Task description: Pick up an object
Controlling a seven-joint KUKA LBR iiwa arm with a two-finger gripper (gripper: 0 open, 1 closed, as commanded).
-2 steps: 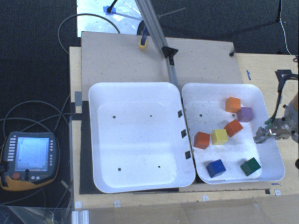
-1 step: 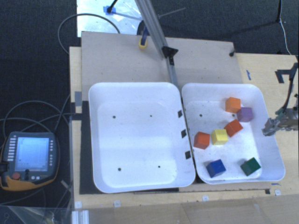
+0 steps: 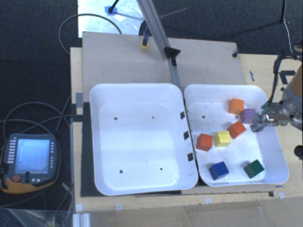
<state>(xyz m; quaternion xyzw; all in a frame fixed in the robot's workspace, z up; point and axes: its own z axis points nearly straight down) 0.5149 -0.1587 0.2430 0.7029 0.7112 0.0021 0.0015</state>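
The right white bin (image 3: 272, 148) holds several small blocks. An orange block (image 3: 236, 106) and a purple block (image 3: 247, 116) sit at its far right. A red-orange block (image 3: 236, 129), a yellow block (image 3: 222, 138) and another red-orange block (image 3: 204, 142) lie across the middle. A blue block (image 3: 218, 170) and a green block (image 3: 254, 168) rest near the front. My gripper (image 3: 259, 123) reaches in from the right edge, low over the bin, just right of the purple block and beside the red-orange one. Nothing shows between its fingers.
The left white bin (image 3: 137, 136) sits beside the right one. A metal pole (image 3: 156, 25) slants over the bench behind the bins. A teach pendant (image 3: 29, 161) lies on the floor at the left, with cables around it.
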